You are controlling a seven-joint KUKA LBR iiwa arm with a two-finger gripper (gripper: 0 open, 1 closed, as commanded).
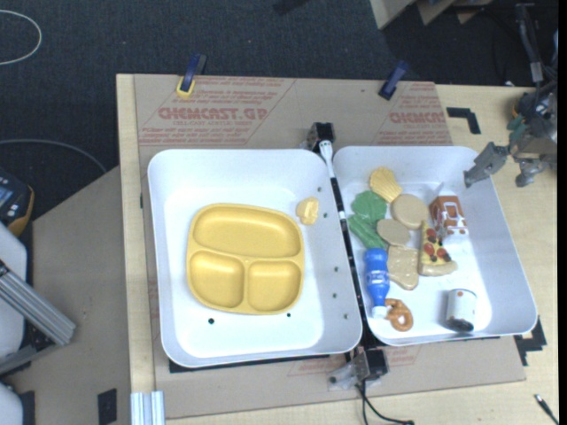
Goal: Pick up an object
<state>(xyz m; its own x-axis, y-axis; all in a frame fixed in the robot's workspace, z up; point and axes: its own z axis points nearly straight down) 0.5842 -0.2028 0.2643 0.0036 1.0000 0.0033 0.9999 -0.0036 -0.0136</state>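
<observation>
Right bin [509, 264]: toy food heaped mid-bin — blue bottle [376, 274], pretzel [399, 314], pizza slice [435, 257], green leaf [367, 211], tan biscuits. A grey-white can [461, 309] lies apart, near right corner. Left bin [168, 237]: yellow divided tray [245, 257], small yellow piece [307, 210] beside it.

Gripper [501, 162] at the right bin's far right edge, fingers spread, nothing between them. Step: approach, nothing grasped yet. Next move likely calls for choosing one item; the isolated can looks easiest.
</observation>
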